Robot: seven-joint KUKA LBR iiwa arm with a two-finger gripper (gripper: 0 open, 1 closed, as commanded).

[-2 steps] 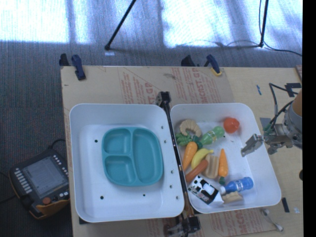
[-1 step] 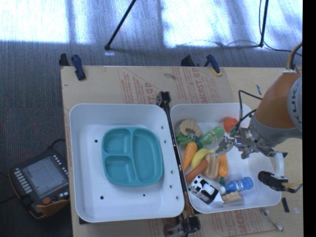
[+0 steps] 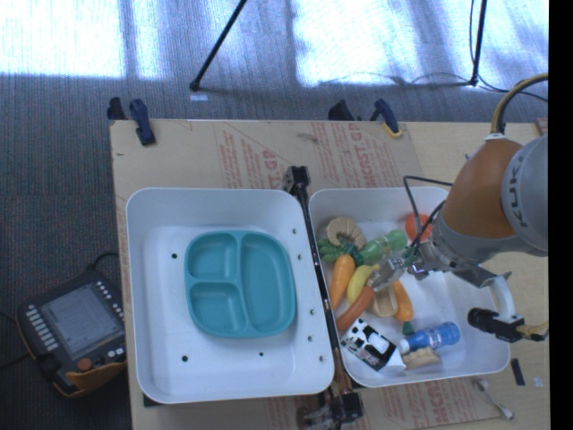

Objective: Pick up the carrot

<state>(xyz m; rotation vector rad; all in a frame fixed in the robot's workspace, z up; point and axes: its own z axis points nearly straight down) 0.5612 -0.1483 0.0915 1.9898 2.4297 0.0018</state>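
The right bin (image 3: pixel 488 358) holds a heap of toy food. An orange carrot with a green top (image 3: pixel 342 276) lies near the bin's left wall. A second, darker orange carrot (image 3: pixel 355 308) lies slanted just below it, and a short orange piece (image 3: pixel 404 301) sits further right. My gripper (image 3: pixel 390 273) hangs low over the heap, just right of a yellow piece (image 3: pixel 359 281) and above the short orange piece. The grey arm with its orange band (image 3: pixel 479 200) reaches in from the right and hides part of the bin's far right corner.
The left bin (image 3: pixel 157 240) holds a turquoise divided plate (image 3: pixel 240 283). Also in the right bin are a beige round item (image 3: pixel 343 232), a green item (image 3: pixel 386 243), a blue bottle (image 3: pixel 434 337) and a black-and-white box (image 3: pixel 371 344). A control pendant (image 3: pixel 76 330) lies on the floor at left.
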